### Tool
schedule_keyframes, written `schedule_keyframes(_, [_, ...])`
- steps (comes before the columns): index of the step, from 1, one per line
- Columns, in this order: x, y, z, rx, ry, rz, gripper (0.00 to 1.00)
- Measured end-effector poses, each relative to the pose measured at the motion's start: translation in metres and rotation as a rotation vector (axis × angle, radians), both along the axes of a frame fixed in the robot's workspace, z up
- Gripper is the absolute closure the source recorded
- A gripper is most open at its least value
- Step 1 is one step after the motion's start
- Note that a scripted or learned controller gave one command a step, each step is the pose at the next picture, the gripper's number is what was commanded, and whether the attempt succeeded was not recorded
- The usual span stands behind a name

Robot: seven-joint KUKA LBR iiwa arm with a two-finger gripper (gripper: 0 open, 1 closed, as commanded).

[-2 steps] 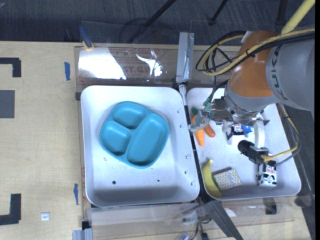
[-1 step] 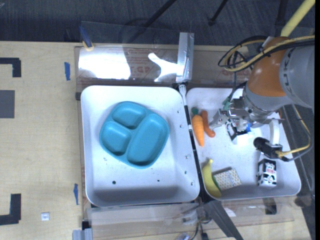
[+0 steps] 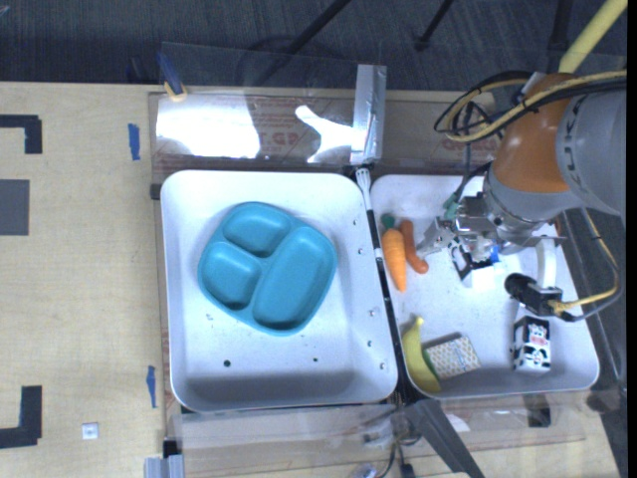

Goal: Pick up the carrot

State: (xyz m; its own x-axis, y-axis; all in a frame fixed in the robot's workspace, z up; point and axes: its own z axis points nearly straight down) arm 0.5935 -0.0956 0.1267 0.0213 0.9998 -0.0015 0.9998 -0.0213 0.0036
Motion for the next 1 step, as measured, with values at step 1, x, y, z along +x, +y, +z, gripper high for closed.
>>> schedule_keyframes(1, [-0.0713,0.1032,0.0559,0.003,0.010,0.251,0.00])
